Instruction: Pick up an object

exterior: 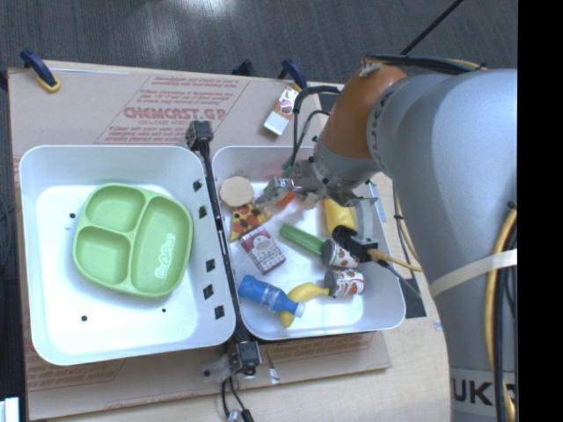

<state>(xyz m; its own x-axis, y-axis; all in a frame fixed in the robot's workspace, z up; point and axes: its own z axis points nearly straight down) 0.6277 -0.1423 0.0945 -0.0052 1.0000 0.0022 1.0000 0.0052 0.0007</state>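
My gripper [286, 187] reaches down into the back of the right bin [387, 310], under the grey arm with its orange band. It hangs just right of a round tan bun [236, 190] and above a pizza slice [245, 221]. A small orange-red piece [283, 200] lies right beneath it. Nearby lie a red patterned box [264, 251], a green cylinder [302, 237], a yellow item [339, 214], a blue bottle [263, 294], a banana [307, 291] and a small can [348, 282]. The wrist hides the bin's back right corner.
The left bin [44, 323] holds a green divided plate [132, 240]. A black divider clip [199, 133] sits between the bins. A small white carton [281, 112] lies on the cardboard behind the right bin. Cables run along the arm at the right.
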